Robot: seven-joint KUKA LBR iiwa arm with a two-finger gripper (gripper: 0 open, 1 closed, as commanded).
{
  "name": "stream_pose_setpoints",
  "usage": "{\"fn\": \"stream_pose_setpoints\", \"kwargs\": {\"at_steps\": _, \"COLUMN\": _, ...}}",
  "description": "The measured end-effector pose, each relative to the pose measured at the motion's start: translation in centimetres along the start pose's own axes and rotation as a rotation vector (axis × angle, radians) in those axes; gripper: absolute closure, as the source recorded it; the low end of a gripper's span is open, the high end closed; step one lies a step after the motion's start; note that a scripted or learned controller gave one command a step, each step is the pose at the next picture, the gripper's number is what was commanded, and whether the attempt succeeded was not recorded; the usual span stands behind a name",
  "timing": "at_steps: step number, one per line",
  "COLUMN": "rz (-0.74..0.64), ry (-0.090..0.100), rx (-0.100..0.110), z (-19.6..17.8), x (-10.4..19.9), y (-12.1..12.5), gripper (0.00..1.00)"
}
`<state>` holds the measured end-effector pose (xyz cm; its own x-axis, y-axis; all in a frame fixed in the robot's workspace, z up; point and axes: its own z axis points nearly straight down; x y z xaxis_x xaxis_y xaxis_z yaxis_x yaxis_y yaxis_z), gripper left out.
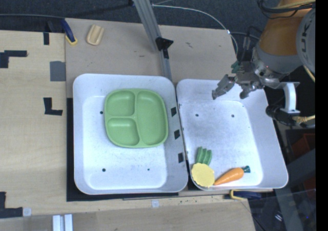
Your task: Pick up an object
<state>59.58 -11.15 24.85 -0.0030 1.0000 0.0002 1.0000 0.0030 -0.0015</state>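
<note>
Above the right bin's [266, 138] far edge, the gripper [234, 90] is hovering with fingers spread, pinching nothing. Carrot [229, 175] and corn [203, 166] are lying at the near wall, probably slid there

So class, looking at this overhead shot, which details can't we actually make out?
- Camera view: the arm beyond the orange band is cut off by the right edge.
- Whether the carrot touches the yellow piece: too small.
- What the tan object on the bench is: too small.

Grey arm [287, 45] with orange band, black cables, grey metal gripper [234, 89].
</note>
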Motion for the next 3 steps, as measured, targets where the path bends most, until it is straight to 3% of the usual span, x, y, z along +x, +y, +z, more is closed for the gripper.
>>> {"fn": "stream_pose_setpoints", "kwargs": {"at_steps": 1, "rz": 0.000, "ry": 0.000, "rx": 0.000, "z": 0.0, "x": 0.0, "y": 0.0, "gripper": 0.00}}
{"fn": "stream_pose_setpoints", "kwargs": {"at_steps": 3, "rz": 0.001, "ry": 0.000, "rx": 0.005, "z": 10.8, "x": -0.3, "y": -0.6, "gripper": 0.00}}
